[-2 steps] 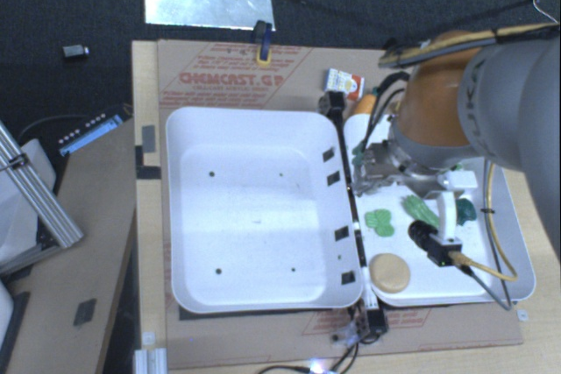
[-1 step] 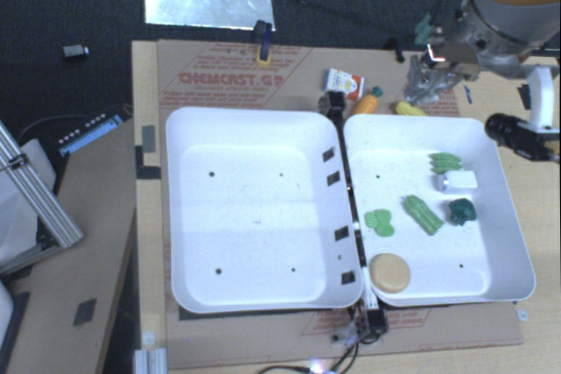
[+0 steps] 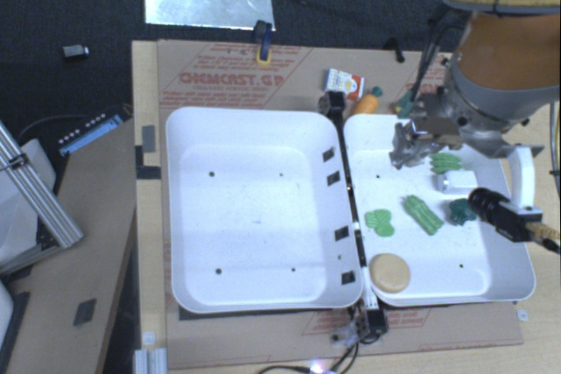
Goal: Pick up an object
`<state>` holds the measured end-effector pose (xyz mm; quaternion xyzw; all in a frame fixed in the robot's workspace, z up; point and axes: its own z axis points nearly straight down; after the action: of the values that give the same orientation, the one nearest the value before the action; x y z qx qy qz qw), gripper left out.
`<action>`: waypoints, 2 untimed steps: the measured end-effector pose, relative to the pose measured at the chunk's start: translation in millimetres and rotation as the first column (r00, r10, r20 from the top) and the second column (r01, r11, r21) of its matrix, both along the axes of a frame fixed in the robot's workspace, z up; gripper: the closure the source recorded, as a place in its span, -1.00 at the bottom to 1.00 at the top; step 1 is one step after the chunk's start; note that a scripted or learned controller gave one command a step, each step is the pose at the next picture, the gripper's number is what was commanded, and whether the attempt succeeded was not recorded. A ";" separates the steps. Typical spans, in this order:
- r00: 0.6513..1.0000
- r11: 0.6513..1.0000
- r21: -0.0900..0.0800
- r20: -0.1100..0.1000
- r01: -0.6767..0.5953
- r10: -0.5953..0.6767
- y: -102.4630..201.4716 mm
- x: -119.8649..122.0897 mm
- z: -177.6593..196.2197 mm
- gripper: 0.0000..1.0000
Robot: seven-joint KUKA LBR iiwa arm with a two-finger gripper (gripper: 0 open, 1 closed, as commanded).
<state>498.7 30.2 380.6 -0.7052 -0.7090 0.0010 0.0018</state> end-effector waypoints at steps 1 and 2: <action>1.000 1.000 -0.001 0.009 0.000 0.000 -1.3 -11.8 39.4 1.00; 1.000 1.000 0.000 0.007 0.000 0.000 28.5 -11.9 38.3 1.00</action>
<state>486.8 58.7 418.9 -0.7051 -0.7091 -0.0016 -0.0008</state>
